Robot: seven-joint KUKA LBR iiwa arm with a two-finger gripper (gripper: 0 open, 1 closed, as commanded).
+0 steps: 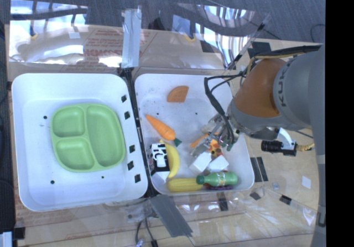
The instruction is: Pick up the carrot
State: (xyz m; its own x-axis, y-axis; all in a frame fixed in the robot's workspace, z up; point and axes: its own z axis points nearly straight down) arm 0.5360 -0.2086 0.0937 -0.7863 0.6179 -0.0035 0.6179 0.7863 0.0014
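The gripper (217, 140) is lowered into the right bin (145, 83), near that bin's right side, hanging over a small cluster of items; whether it is spread or pressed together cannot be determined from this view. Directly beneath and beside it lie a white block (201, 162) and a small orange piece (198, 141). At the bin's near edge, a green bottle (217, 179) lies on its side, touching a yellow banana (185, 184). A second banana (173, 159) lies to the left of these, next to a black-and-white object (160, 157). The carrot (161, 127) rests on the bin floor in the left half of the right bin, apart from the gripper and not held. Its long axis runs diagonally: the narrow orange tip points toward the far left, and the green stem end points toward the near right, close to the second banana. An orange wedge (178, 94) lies toward the far wall. The left bin (33, 88) contains a green divided plate (87, 136) with three compartments.
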